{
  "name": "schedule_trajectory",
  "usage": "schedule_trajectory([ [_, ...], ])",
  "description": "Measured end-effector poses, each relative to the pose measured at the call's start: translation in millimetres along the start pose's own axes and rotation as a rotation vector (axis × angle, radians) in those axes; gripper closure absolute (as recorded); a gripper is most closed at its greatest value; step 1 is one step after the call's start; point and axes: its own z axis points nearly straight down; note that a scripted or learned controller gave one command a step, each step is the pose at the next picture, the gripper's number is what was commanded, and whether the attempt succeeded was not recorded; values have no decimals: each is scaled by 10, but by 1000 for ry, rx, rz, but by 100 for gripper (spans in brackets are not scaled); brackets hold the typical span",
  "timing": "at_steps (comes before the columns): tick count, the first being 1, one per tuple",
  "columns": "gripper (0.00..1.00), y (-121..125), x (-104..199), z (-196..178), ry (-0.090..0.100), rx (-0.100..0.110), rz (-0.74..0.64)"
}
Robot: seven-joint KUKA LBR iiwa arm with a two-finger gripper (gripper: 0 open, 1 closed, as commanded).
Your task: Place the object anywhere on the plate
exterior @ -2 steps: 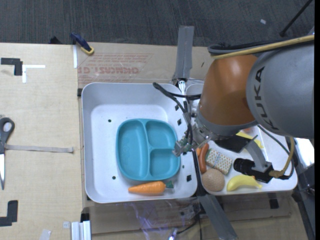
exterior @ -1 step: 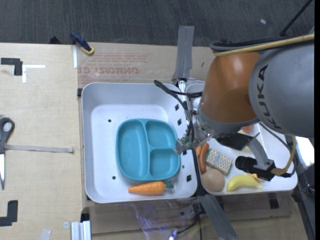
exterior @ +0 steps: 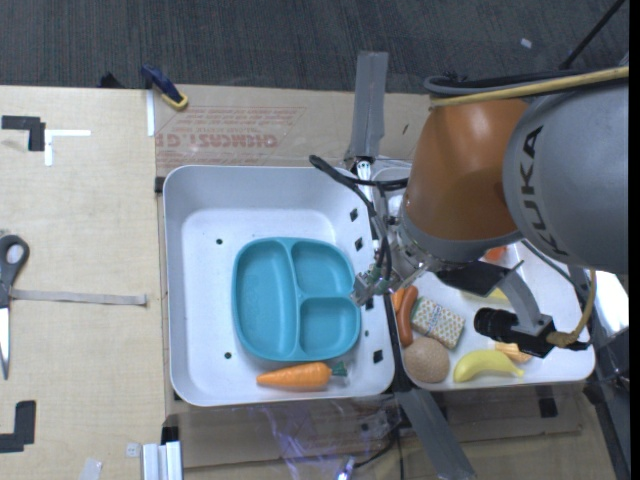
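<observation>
Pale wooden bench (exterior: 80, 348) carries two shallow white bins side by side, with cardboard (exterior: 250, 128) laid behind them and dark floor beyond. Nearest the camera in the left bin (exterior: 190, 268), a toy carrot (exterior: 295, 375) lies just beside the front edge of the teal plate (exterior: 295, 298), whose three compartments are all bare, so nothing has been placed yet and the whole placing is left to do. In the right bin (exterior: 560, 368) sit a banana (exterior: 488, 365), a round brown piece (exterior: 427, 360), a checked block (exterior: 438, 320) and a reddish sausage-like toy (exterior: 404, 311). Which of these is meant to be moved I cannot tell. Above them the grey arm (exterior: 570, 168), orange band (exterior: 460, 168) showing, leans in from the right. Its gripper (exterior: 372, 283) hangs over the wall between the bins, near the plate's right rim; it looks nearly closed with nothing in it, though the dark, cluttered view leaves that uncertain.
</observation>
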Motion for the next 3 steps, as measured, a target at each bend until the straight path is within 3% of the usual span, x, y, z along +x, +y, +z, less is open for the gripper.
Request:
schedule_trajectory([
  [3,100,16,-40,-254,-5,2,-4],
])
